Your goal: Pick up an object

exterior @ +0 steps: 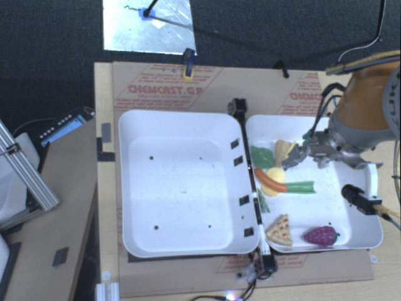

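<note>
White plastic, shallow and smooth, the left bin sits beside the right bin, their rims touching. Along the right bin's left side lie a green leafy toy, an orange-red toy carrot over a yellow round piece, and a green bean-like stick. Nearer the front lie a toy pizza slice and a purple grape cluster. My pincer hovers beside a tan wedge; how wide it gapes I cannot tell.

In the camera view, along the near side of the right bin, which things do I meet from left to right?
Pizza slice → purple grapes.
</note>
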{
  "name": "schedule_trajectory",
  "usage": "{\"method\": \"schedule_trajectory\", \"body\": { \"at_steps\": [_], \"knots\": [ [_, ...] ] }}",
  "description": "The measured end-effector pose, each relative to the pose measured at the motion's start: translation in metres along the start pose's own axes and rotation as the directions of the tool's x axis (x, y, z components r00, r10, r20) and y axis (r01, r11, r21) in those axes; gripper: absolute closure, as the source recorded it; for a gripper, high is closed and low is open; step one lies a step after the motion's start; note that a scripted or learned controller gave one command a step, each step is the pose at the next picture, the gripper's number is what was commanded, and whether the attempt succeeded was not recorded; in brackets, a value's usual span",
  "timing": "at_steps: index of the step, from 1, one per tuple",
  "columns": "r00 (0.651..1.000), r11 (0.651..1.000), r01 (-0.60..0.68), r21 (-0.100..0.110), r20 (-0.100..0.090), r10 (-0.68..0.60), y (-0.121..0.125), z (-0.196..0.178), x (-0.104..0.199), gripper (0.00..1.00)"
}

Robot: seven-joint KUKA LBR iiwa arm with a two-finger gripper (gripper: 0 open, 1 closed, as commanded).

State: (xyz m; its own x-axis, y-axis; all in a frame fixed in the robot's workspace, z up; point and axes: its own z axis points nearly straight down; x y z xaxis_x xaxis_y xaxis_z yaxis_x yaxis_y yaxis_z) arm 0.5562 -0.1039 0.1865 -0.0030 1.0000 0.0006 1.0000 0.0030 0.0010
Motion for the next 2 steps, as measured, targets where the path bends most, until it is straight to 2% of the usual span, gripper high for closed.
{"method": "schedule_trajectory", "body": {
  "at_steps": [1,2],
  "knots": [
    [1.000,1.000,-0.002,0.007,-0.001,0.002,-0.032,0.106,0.016,0.00],
    [1.000,1.000,0.002,-0.006,0.002,-0.002,0.036,0.101,0.003,0.00]
  ]
}}
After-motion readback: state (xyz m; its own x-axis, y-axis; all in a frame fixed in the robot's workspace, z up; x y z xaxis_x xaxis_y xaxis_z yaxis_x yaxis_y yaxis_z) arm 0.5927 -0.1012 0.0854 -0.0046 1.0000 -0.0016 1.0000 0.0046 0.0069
